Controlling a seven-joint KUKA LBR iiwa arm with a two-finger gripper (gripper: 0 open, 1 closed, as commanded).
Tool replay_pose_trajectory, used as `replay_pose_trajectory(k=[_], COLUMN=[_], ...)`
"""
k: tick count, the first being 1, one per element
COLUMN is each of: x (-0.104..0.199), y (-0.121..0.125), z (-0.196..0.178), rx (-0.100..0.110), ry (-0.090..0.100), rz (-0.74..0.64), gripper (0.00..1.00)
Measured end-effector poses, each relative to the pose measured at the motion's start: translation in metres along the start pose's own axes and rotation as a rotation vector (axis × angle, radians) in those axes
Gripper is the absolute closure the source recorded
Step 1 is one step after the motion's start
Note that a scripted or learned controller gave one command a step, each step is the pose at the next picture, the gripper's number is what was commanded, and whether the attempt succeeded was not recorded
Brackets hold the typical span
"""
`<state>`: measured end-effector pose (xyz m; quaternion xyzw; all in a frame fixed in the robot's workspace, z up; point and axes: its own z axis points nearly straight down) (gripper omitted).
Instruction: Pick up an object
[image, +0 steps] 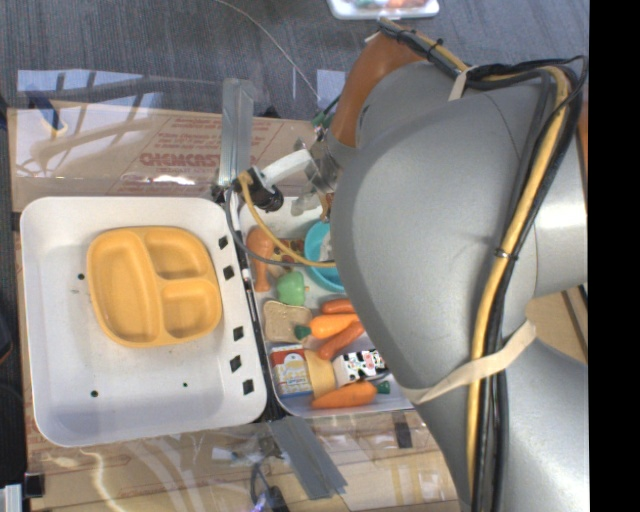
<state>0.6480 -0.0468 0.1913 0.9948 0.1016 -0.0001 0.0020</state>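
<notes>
My arm (450, 200) fills the right half of the frame and covers most of the right bin (300, 407), so I see that bin's things only in a strip along its left side. My pincer (316, 190) sits at the upper centre of the frame, over the top end of the right bin. It is tucked under my own wrist, so I cannot tell how far open it is or whether it has hold of anything. Just below it lies a teal bowl (320, 258), partly under my arm. A brown piece (262, 250) lies to the bowl's left, close to the bin wall. Below these sits a green piece (291, 289), then a tan slab (283, 320). An upper carrot (335, 325) lies just right of the slab. Near the bottom of the strip a carton (290, 372) with a red label lies beside a cow box (360, 366). A lower carrot (345, 396) lies along the bin's bottom rim. The left bin (50, 330) takes the left half of the frame and holds a yellow tray (155, 283) with three sections, lying flat, well apart from my pincer. Both bins rest on cardboard (130, 150) spread over the worktop.
</notes>
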Motion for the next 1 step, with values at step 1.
replay_pose_trajectory(k=[1], x=[-0.01], y=[0.0455], z=[0.0562], rx=[0.007], ry=[-0.005], rz=[-0.001], gripper=[0.0])
